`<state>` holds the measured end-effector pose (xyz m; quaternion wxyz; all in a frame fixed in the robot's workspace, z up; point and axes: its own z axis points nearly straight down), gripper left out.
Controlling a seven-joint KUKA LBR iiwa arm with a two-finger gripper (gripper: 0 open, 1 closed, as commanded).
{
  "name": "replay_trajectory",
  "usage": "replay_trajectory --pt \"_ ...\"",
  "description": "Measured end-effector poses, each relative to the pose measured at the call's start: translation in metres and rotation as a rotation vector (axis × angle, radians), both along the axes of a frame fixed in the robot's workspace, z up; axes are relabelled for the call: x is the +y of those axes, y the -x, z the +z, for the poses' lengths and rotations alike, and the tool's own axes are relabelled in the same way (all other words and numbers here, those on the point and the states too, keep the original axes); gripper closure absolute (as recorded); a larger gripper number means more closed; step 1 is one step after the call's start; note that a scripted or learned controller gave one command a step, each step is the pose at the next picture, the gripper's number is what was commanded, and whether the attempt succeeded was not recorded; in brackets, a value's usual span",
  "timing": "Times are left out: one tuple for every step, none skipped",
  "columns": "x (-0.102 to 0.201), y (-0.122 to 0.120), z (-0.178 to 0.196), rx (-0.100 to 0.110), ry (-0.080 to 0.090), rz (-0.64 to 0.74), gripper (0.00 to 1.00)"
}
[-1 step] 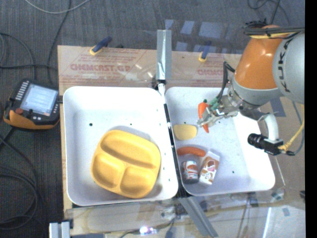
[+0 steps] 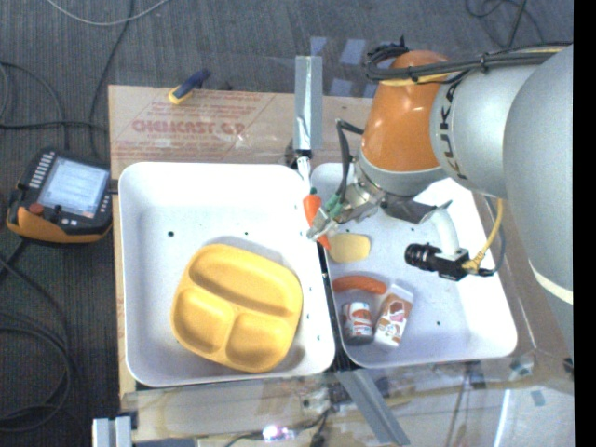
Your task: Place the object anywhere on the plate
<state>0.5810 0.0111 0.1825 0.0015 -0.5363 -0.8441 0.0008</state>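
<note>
Sitting on dark grey carpet (image 2: 233,26) strewn with cables, a brown board (image 2: 205,124) carries two white bins. Yellow divided plate (image 2: 238,305) lies in left bin (image 2: 149,203). Gripper (image 2: 321,223) hangs over the bins' shared edge, an orange object (image 2: 312,209) at its tip; grip unclear. Teach pendant (image 2: 60,196) lies at left.

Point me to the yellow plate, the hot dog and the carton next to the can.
yellow plate (image 2: 238,307): camera view, on the ridge between its compartments, left bin.
hot dog (image 2: 359,286): camera view, middle of the sausage, right bin.
carton (image 2: 395,316): camera view, centre of its printed face, right of the can (image 2: 358,320).
</note>
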Motion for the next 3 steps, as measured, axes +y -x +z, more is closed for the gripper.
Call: replay_trajectory --pt "0.048 0.056 0.0 0.001 0.0 -0.027 1.0" --pt "0.101 0.07 0.034 -0.002 -0.001 0.073 1.0" --pt "0.101 0.07 0.034 -0.001 -0.001 0.073 0.0"
